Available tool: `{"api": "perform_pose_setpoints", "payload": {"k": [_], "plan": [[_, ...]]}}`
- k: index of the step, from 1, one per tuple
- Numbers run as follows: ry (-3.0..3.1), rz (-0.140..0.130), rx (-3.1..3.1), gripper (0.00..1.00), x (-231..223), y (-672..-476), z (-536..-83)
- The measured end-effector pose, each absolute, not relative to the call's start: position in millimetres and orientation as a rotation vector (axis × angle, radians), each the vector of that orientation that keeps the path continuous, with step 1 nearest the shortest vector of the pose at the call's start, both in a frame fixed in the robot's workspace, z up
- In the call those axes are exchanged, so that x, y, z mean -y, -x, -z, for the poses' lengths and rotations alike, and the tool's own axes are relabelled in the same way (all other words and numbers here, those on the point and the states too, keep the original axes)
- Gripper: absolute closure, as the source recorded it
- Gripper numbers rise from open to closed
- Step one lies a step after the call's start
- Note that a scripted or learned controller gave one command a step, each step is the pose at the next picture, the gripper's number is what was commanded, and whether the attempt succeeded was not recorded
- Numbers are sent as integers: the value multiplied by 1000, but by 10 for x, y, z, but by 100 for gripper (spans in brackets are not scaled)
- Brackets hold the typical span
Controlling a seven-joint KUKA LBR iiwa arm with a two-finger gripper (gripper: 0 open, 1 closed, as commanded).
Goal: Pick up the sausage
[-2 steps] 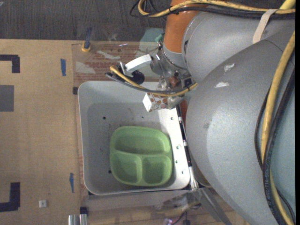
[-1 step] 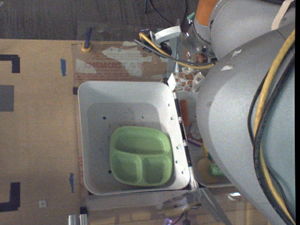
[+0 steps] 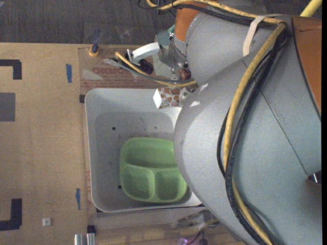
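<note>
Wooden desk carries a white bin with a green tray at five o'clock, and the big grey arm covers the rest, so I cannot tell where the sausage lies.

Fixed overhead camera, slanted, perhaps close above the bin.

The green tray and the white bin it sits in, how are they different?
The green tray is bright lime green, while the white bin is plain white with a greyish floor. The green tray is smaller and lies inside the white bin. The green tray is split into compartments by raised ridges; the white bin is one open space with a few dark specks. Both are shallow with rounded corners, and the grey arm hides part of each.
</note>
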State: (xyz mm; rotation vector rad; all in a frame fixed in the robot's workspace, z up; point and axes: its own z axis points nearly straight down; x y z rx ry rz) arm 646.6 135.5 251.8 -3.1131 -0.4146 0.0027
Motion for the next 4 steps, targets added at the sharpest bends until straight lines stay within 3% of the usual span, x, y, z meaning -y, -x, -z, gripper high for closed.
{"api": "perform_pose_setpoints", "payload": {"k": [2, 3, 4], "plan": [[3115, -1, 396, 100, -1294, -6485, -2707], [3110, -10, 434, 100, -817, -6523, -2355], [3108, -14, 448, 100, -865, -6519, -2452]]}}
